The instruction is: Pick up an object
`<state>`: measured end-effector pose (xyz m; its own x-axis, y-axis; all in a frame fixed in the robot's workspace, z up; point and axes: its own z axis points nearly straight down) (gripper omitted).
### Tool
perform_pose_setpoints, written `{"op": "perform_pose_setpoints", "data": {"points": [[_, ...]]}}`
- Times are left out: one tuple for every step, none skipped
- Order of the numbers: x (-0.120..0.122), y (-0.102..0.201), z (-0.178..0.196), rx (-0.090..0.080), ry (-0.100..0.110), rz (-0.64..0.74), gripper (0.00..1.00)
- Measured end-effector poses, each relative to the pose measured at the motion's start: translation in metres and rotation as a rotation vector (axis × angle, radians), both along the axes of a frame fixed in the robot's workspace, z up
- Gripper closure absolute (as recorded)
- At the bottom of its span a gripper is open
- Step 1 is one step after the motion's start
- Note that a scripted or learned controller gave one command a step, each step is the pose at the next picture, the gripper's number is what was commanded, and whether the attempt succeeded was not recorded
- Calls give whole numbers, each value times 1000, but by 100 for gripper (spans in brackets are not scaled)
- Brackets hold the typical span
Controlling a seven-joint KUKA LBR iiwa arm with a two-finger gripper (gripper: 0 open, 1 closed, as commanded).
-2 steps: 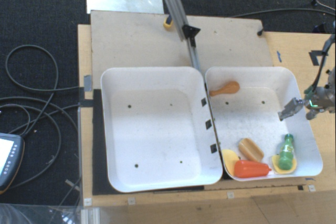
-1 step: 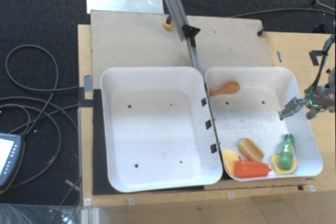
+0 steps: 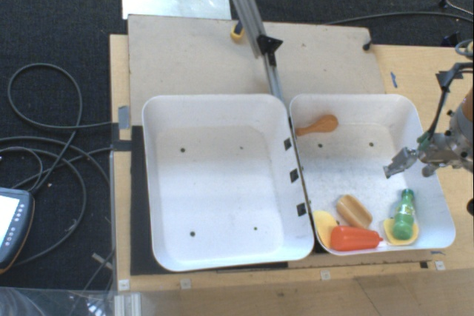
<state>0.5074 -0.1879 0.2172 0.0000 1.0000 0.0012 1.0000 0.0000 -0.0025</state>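
Carpet (image 3: 59,11) surrounds bench (image 3: 311,48); pincer (image 3: 412,162) over right bin (image 3: 370,115)

We see two bins side by side on the worktop (image 3: 326,55), right bin (image 3: 374,107) holding a drumstick toy (image 3: 318,125) at its rear, hot dog (image 3: 354,211), carrot (image 3: 355,238) and bottle (image 3: 404,214) along its front, left bin (image 3: 215,111) beside it.

Two shallow white plastic bins — the left bin (image 3: 222,181) and the right bin (image 3: 370,166) — look smooth with a faint sheen. The green plastic bottle (image 3: 404,214) is glossy, as is the red-orange plastic carrot-shaped toy (image 3: 354,237). The tan bun-shaped toy (image 3: 354,211) looks matt. The pale board bench top (image 3: 192,55) appears matt — the dark carpet floor (image 3: 59,4) rough and fibrous.
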Motion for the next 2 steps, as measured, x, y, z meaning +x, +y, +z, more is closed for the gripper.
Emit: {"op": "perform_pose_setpoints", "data": {"points": [[-9,3,-58,1,2,0,0],[-8,-2,-102,1,1,0,0]]}}
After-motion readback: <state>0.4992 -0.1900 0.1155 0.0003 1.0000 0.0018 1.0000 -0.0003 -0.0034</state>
